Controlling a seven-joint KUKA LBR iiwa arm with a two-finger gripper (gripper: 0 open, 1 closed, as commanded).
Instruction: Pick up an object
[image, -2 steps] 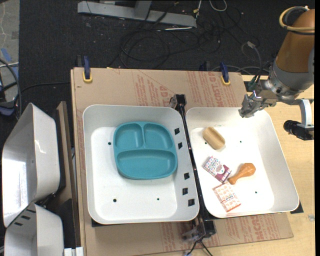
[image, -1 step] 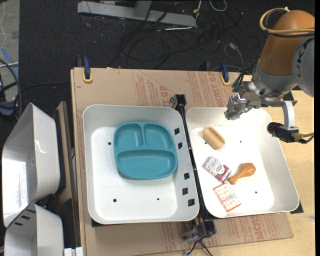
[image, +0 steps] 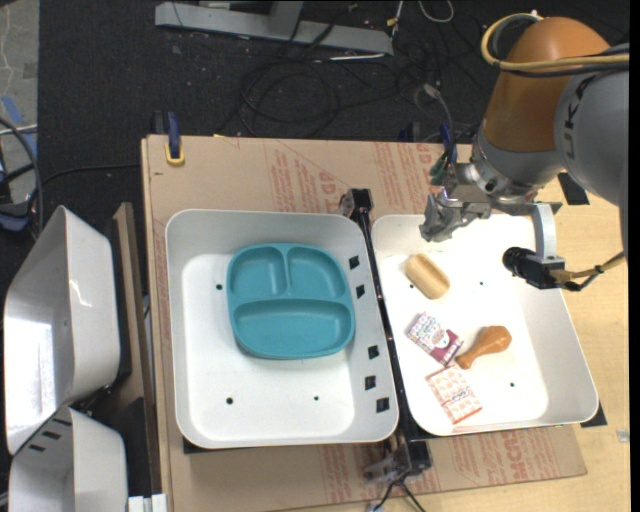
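Over the far part of the right bin (image: 560, 330), the claw (image: 437, 226) hangs at the end of the grey arm (image: 545, 95), which enters from the right with its orange band above the wrist. Whether the claw stands apart or together cannot be told from this angle; nothing is seen between its tips.

Just below the claw, toward the camera and slightly right, lies a tan bread roll (image: 427, 275) on the bin floor, apart from the claw. Farther toward the camera from the roll sits a small pink and white packet (image: 432, 335), tilted. Right of that packet lies a brown drumstick-shaped piece (image: 486, 345), its narrow end touching or nearly touching the packet. Nearest the camera in this bin is a second packet (image: 454, 392), reddish patterned, lying flat and just below the other two.

To the right of the claw, a black fitting (image: 528, 266) with a cable rests over the bin.

To the left of the claw, beyond the dividing edge, the left bin (image: 200, 400) holds a teal divided plate (image: 291, 302), upright and flat, with three compartments. Both bins rest on a brown board (image: 250, 170).
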